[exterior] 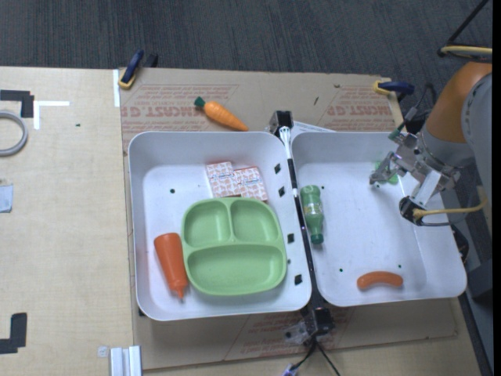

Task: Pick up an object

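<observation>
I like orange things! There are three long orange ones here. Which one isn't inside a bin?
The toy carrot with the green top. It lies on the cardboard behind the bins, while the orange bottle and the sausage each lie inside a bin.

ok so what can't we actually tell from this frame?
- Gripper, camera view: too small and cluttered to tell open from shut.
- Arm, camera view: cut off by the right edge, so its pose is unknown.
- Patterned packet in the left bin: print too small to read; the green divided plate covers its lower edge.
- Green bottle in the right bin: label illegible at this size.
</observation>
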`<state>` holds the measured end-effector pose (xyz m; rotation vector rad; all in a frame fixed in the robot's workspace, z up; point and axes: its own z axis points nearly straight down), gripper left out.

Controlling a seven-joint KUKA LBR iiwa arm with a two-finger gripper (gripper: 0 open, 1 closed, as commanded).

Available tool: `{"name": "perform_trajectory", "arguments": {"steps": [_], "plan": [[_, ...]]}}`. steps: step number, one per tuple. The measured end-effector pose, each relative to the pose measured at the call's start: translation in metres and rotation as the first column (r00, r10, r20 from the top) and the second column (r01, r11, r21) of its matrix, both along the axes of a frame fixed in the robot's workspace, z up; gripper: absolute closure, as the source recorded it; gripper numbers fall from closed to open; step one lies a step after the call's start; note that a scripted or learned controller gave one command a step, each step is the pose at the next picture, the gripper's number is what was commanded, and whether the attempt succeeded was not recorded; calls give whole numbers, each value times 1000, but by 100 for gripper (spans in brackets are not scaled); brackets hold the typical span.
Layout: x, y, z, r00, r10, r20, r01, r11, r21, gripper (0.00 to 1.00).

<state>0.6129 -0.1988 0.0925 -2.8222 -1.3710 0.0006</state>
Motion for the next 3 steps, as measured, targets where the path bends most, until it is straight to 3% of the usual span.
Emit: {"name": "perform_trajectory", "arguments": {"steps": [1, 2, 3], "plan": [[0, -1, 10, 1000, 2, 0, -2, 1000, -1, 100], [0, -1, 10, 1000, 2, 0, -2, 1000, -2, 0], [0, -1, 20, 1000, 3, 0, -3, 1000, -2, 100]]}}
